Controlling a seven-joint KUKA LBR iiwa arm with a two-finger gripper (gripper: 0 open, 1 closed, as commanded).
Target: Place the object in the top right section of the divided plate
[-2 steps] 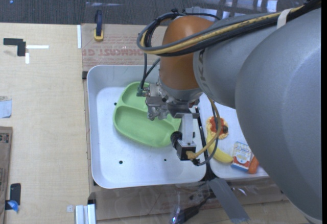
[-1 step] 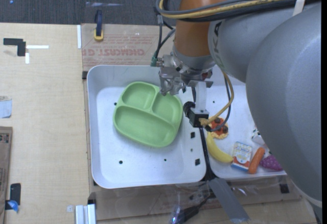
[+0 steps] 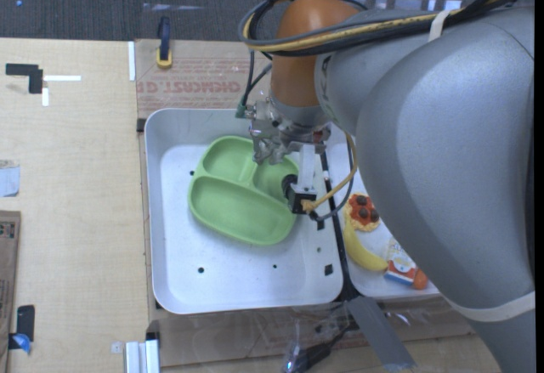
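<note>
**Gripper over plate, load unconfirmed**

The gripper is seen low over the upper part of the divided plate, near the ridge between its two small sections. Whether it is spread or closed can't be told from this angle, as the wrist and cables hide it. No object can be made out in it, so the carried thing, if any, is unconfirmed.

Risks, as judged: a release w/o a confirmed load would leave the section unfilled. A drop so near the ridge could put the obj. in the wrong section or let it roll into the big one. The plate lies skewed in the left bin, so "top right" could be misjudged. It could also be nudged by a low approach.

The plate is light green, smooth and shallow, w/ one large section and two smaller ones. A banana and other small toys are seen in the right bin, well clear of the plate
</note>
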